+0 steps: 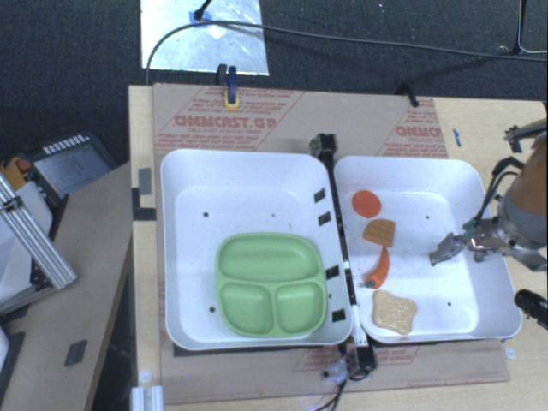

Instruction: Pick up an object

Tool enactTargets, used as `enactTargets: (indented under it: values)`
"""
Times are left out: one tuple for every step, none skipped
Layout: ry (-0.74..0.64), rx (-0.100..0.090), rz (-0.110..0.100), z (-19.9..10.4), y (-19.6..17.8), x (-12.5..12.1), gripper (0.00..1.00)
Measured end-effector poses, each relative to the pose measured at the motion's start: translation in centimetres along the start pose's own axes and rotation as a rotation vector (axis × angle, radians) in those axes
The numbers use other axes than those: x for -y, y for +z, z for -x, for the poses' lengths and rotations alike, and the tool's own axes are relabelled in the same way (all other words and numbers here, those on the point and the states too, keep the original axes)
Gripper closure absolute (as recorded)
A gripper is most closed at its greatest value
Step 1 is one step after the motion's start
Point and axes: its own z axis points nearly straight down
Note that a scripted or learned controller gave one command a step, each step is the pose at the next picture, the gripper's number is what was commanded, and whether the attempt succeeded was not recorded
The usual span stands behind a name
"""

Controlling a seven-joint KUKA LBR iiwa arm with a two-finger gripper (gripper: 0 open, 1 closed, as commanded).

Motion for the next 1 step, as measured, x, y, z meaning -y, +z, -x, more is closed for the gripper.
enactTargets:
  values:
    - [0.000,0.000,0.000,-0.05,5.24,0.02,0.00]
